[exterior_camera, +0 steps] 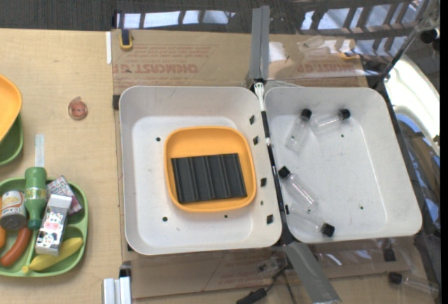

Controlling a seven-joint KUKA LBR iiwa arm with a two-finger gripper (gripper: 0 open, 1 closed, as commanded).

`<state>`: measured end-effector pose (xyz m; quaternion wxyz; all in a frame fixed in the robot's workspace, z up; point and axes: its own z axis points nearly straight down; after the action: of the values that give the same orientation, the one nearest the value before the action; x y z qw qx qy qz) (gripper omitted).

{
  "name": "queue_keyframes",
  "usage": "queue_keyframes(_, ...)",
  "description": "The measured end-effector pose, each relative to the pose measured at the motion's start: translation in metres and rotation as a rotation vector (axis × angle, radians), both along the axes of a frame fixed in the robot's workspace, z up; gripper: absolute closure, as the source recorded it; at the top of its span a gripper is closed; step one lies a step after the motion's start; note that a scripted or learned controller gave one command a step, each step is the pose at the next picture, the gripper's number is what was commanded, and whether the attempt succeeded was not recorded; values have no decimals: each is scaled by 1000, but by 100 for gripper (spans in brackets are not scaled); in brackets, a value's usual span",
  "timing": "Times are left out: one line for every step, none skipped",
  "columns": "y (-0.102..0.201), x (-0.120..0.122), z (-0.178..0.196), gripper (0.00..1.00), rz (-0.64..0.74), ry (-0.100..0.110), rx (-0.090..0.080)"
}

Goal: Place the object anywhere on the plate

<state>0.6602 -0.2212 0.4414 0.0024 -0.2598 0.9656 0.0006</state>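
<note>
On the orange plate (210, 140), left white bin (140, 176): dark ribbed rectangular block (210, 178) lying flat, hogging most of the middle.
Right white bin (364, 176): four clear plastic vials with black caps (298, 130), scattered, well apart from the plate, probably the stuff to move.
Jaws: can't tell, spread or pinched.
Risk: slick round vials, likely to squirt out of a pinch or roll off the ribs.
In the way: raised bin walls between the two.
Bystanders: green tray of toy food (70, 253) far left, harmless.
</note>
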Motion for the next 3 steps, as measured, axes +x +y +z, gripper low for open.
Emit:
queue_keyframes(0,0,0,100,290,-1,-1)
queue_keyframes(0,0,0,100,597,-1,-1)
queue_keyframes(0,0,0,100,984,-2,-1)
